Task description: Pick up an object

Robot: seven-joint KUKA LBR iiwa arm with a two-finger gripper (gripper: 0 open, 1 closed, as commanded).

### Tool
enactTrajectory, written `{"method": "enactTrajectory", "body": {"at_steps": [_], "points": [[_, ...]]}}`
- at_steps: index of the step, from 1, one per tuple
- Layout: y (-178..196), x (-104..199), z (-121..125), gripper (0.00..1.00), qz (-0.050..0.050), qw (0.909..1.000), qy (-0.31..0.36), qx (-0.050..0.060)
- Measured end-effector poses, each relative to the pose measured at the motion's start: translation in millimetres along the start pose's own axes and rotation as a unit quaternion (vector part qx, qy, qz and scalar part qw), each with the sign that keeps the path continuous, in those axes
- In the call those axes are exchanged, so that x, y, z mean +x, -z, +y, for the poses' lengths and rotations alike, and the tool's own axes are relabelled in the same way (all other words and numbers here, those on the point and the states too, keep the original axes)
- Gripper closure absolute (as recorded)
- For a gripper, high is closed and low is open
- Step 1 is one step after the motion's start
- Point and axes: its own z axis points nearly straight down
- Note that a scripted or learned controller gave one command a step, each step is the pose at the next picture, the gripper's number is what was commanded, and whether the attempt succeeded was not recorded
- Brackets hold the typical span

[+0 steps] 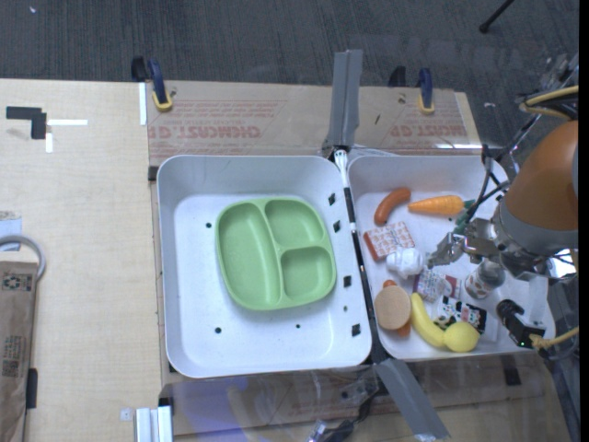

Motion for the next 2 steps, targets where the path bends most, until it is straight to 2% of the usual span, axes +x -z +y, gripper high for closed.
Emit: {"method": "enactTrajectory", "body": {"at_steps": [1, 2], "points": [[-32.1, 37.3, -35.9, 0.0, 0.001, 0.9999, -0.011, 0.008], [1.9, -2.6, -30.5, 0.0, -0.001, 0.9992, -0.037, 0.015]]}}
